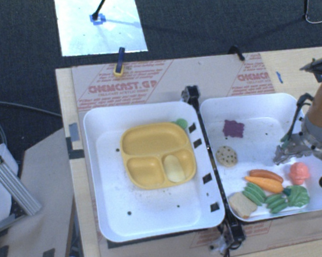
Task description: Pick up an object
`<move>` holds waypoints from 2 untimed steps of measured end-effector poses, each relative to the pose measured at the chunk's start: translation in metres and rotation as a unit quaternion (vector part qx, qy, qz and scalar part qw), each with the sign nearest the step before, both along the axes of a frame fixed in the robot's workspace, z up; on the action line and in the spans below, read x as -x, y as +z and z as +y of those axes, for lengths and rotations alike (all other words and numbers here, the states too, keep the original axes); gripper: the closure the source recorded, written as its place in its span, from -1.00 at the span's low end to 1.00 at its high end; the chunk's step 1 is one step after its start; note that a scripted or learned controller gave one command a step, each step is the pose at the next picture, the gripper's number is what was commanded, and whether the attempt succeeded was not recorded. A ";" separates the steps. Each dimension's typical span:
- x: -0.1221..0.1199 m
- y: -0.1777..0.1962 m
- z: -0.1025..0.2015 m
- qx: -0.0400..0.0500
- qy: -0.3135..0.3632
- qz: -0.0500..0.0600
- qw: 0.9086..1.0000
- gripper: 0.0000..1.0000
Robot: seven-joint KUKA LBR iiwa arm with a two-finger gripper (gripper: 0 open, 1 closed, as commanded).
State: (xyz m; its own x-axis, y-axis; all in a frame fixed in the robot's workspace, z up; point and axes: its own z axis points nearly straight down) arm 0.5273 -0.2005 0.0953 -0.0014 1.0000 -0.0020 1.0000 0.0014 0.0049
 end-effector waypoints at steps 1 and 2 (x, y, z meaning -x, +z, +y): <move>0.006 0.154 0.017 0.002 0.002 -0.007 1.000 1.00; 0.001 0.199 0.042 0.000 0.003 -0.001 1.000 1.00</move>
